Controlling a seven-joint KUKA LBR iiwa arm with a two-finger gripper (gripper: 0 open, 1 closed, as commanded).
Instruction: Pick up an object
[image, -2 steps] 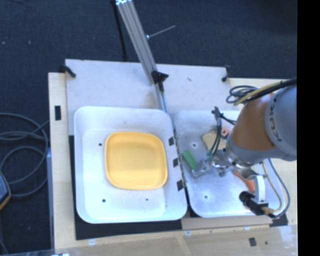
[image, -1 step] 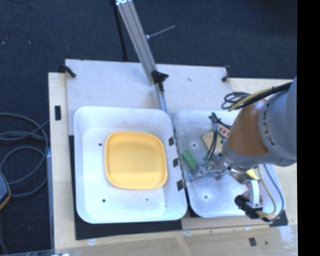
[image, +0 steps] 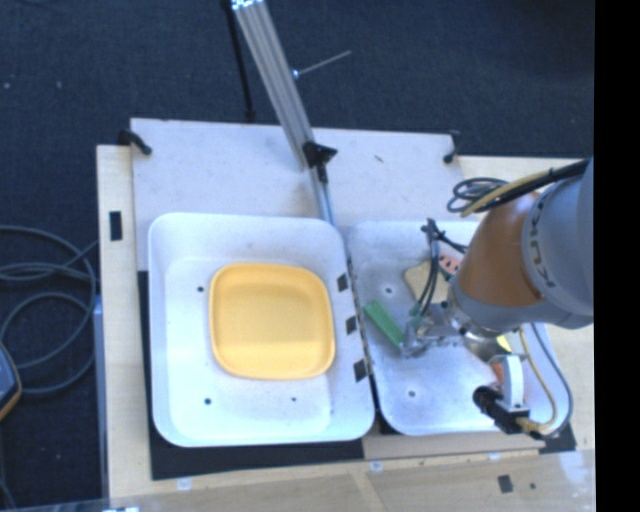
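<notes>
arm (image: 530, 260): reaches in from right over right bin (image: 440, 410) | hand (image: 418, 338): low in that bin, grip state cannot be told | green object (image: 383, 321): on bin floor just beside hand | yellow plate (image: 271, 321): flat in left bin (image: 180, 300)

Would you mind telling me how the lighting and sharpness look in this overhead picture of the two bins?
In the camera view, light is bright and fairly even; the left bin looks near washed out around the yellow plate. The plate casts little shadow. The picture is soft overall, and the gripper beside the green object in the right bin is too blurred to read.
</notes>
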